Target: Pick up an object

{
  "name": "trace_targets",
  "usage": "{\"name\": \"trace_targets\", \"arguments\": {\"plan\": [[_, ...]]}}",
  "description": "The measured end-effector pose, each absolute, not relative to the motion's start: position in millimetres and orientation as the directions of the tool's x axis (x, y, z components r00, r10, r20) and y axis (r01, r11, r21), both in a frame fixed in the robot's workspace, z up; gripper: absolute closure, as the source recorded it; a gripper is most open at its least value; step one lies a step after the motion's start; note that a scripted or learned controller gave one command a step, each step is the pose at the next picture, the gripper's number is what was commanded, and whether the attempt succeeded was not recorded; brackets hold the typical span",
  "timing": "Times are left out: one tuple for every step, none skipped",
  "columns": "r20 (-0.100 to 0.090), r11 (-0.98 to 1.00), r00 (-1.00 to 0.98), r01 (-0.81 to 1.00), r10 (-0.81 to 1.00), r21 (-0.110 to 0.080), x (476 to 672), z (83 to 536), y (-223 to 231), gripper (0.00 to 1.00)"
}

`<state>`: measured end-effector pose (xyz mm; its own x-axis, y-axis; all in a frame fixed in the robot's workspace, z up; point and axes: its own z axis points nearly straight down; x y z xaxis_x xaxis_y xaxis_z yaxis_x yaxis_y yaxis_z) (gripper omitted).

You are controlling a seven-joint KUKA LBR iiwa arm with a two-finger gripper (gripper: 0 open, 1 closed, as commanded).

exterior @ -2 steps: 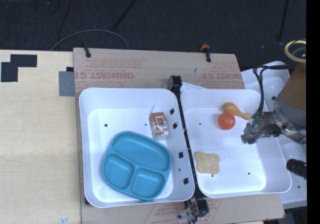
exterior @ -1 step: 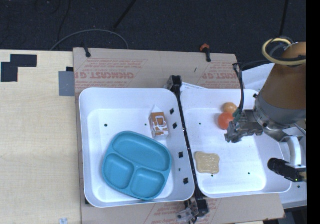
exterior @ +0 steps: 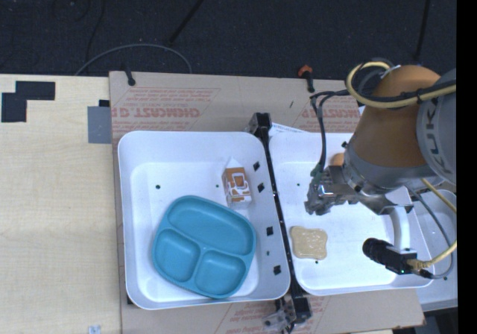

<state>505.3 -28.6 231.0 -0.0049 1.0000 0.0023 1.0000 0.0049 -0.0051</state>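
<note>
My gripper (exterior: pixel 319 202) hangs over the right bin (exterior: pixel 350 276), near its left side, under the orange wrist band. A flat tan toast-like piece (exterior: pixel 308 242) lies on the bin floor just below and slightly left of the gripper, apart from it. A small orange thing (exterior: pixel 337 159) peeks out behind the arm, mostly hidden. In the left bin (exterior: pixel 138 176) a blue three-compartment plate (exterior: pixel 203 245) lies flat, and a small white and orange carton (exterior: pixel 237 185) stands beside its upper right edge.
A black divider (exterior: pixel 272 213) runs between the two bins. The arm's bulk covers the right bin's upper right part. Cardboard lies under both bins, with a pale wooden bench surface to the left.
</note>
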Motion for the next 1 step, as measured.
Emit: {"name": "trace_targets", "arguments": {"plan": [[0.001,0.004,-0.004,1.0,1.0,-0.002,503.9,239.4,24.0,1.0]]}}
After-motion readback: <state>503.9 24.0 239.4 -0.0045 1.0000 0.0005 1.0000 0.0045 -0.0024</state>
